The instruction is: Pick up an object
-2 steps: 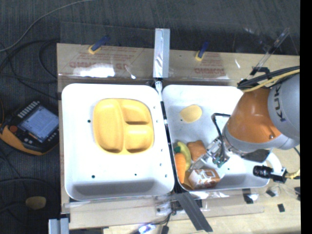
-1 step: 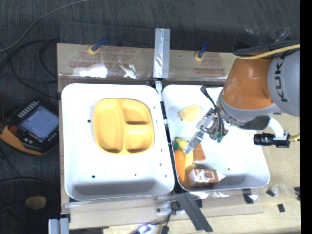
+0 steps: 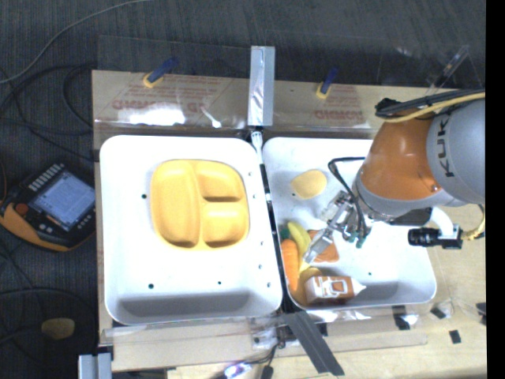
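My gripper point(image 3: 327, 229) reaches from the right into the right bin point(image 3: 394, 283), its fingers spread open just above the toy food at the bin's left side. Below and left of it lie a yellow banana point(image 3: 297, 234) and an orange carrot point(image 3: 290, 263). A small orange piece point(image 3: 327, 252) sits right under the fingertips. A brown carton with a white label point(image 3: 327, 287) lies at the bin's front. A pale yellow round item point(image 3: 308, 182) rests toward the back. Nothing is between the fingers.
The left bin point(image 3: 126, 290) holds a yellow divided tray point(image 3: 200, 203). A metal divider post point(image 3: 262, 85) stands between the bins at the back. A handheld pendant point(image 3: 49, 204) lies on the floor at far left.
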Robot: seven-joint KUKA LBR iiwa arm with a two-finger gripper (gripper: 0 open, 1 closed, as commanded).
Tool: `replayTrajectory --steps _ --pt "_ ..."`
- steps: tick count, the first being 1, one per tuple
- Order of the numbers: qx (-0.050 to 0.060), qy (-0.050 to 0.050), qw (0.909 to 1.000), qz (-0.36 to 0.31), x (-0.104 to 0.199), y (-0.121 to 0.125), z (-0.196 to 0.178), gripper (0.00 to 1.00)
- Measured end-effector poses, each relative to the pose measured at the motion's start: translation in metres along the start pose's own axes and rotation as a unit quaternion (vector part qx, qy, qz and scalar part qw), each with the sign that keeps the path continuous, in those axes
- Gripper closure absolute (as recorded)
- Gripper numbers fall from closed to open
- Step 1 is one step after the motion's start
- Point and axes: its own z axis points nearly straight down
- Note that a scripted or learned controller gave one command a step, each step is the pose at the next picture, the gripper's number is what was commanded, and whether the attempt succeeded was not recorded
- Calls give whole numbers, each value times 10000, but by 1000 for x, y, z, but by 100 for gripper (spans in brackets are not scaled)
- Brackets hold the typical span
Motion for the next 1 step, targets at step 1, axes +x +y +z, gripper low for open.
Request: replayTrajectory --steps 1 --pt "-15 8 9927 1205 4 -9 6 0"
